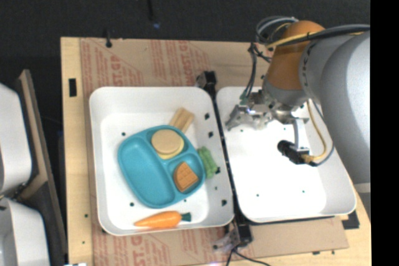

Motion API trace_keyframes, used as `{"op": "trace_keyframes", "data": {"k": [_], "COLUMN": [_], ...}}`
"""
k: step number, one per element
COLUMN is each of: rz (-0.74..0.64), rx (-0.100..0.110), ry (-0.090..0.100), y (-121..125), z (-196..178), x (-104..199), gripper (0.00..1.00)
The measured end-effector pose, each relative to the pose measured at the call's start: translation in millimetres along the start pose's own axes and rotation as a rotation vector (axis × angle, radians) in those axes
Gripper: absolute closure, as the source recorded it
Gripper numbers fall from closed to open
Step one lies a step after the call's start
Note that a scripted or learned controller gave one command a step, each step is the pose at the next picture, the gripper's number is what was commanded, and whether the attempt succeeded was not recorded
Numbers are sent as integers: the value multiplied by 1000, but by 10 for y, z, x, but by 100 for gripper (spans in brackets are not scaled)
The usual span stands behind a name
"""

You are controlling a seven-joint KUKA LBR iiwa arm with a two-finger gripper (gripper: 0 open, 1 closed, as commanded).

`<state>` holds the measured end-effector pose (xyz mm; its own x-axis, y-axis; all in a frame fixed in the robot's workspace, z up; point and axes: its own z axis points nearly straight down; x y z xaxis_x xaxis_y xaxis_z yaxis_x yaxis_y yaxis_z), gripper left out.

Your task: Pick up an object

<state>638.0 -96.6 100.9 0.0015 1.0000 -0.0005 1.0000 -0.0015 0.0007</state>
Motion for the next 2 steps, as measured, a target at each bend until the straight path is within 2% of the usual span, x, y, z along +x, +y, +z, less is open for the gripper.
{"op": "trace_keyframes", "data": {"k": [1, 2], "rz": [-3, -21], "rx": [-10, 1], "ry": [1, 0], "y": [-294, -880], "z": [-1059, -1001], "x": [291, 267], "gripper": [0, 0]}}
